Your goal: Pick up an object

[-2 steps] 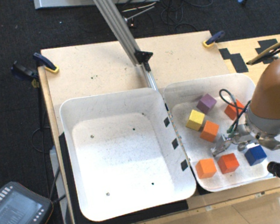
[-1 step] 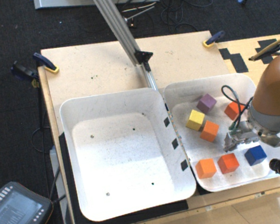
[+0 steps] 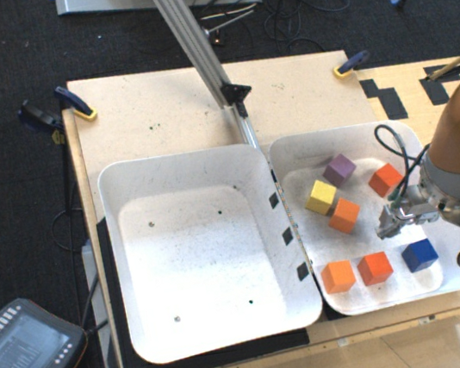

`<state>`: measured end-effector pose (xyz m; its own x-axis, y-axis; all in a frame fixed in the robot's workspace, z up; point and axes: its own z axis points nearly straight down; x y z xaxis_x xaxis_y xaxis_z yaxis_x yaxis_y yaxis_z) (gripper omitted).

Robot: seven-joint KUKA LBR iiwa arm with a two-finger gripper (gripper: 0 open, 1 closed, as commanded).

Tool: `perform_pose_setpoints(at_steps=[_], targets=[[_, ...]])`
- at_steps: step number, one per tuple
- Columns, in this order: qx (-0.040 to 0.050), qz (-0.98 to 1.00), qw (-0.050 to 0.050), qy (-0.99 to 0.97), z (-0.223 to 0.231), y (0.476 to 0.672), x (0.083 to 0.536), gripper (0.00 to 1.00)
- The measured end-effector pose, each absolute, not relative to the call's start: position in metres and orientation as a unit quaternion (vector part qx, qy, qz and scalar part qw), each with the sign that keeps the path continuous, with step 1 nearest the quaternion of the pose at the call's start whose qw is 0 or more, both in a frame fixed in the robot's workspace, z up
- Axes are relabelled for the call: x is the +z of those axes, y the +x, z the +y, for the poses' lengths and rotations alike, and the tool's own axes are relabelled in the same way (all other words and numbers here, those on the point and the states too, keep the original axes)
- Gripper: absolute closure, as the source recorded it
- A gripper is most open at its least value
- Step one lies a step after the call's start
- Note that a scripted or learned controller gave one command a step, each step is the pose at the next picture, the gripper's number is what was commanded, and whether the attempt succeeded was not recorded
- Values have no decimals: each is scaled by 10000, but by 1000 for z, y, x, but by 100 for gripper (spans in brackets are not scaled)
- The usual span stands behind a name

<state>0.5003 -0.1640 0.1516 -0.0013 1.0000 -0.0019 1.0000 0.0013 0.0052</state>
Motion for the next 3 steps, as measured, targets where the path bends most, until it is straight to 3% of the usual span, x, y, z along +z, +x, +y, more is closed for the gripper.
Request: perform_pose_setpoints(at_steps=[1, 2, 3], targets=[[18, 7080, 40, 7062, -168, 505, 214, 100], [11, 7081, 29, 7061, -168, 507, 246, 100], [4, 7095, -4, 7047, -120, 523, 236, 100]])
